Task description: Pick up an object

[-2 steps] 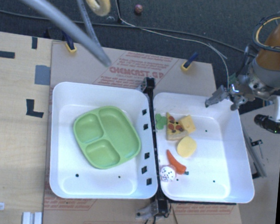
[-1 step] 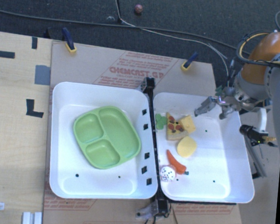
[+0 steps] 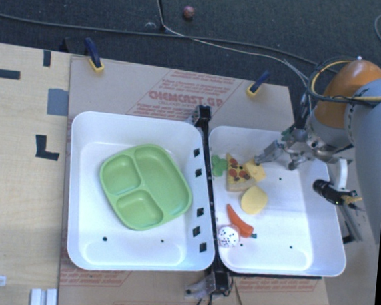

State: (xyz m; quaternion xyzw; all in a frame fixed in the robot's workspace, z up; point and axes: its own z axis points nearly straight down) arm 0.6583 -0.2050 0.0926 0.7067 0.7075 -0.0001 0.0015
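White bins first: left bin [image 3: 83, 192] has a green tray [image 3: 146, 186], right bin [image 3: 316, 241] the small stuff. My gripper [image 3: 265, 156] hangs spread and empty by the pizza slice [image 3: 238, 176] - I'd go for the yellow lump [image 3: 254, 199], drop straight down - centred

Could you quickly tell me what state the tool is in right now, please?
Tool: open, holding nothing, above the right bin near the yellow toy food.
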